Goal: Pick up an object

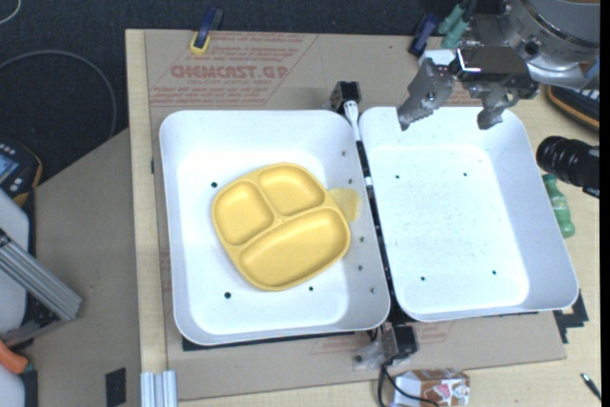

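A yellow divided plate with three compartments lies flat in the left bin, a little right of its middle. My gripper hangs over the far edge of the right bin, well away from the plate. Its two fingers stand wide apart with nothing between them.
The two white bins sit side by side on a cardboard sheet, joined by a black strip and clamp. A blue and yellow clip lies at the sheet's far left edge. A green object rests by the right bin's outer rim.
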You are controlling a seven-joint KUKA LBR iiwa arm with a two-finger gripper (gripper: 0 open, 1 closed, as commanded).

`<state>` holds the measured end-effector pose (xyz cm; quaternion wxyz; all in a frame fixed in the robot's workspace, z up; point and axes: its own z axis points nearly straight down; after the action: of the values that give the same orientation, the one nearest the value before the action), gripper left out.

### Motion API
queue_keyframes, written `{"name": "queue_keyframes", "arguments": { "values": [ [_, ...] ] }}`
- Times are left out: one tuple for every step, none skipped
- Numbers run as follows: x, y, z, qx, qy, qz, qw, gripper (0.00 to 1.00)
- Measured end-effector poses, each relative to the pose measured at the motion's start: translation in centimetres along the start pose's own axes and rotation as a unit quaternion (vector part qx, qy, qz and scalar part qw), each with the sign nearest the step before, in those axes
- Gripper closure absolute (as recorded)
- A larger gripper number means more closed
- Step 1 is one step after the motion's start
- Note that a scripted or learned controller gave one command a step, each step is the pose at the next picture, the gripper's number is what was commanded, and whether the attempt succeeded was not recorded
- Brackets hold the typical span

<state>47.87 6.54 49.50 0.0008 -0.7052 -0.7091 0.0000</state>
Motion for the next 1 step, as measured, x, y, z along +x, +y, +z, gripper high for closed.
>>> {"name": "queue_keyframes", "arguments": {
  "values": [
    [-0.21, 0.12, -1.07, -0.002, -0.001, 0.002, 1.0, 1.0]
  ]
}}
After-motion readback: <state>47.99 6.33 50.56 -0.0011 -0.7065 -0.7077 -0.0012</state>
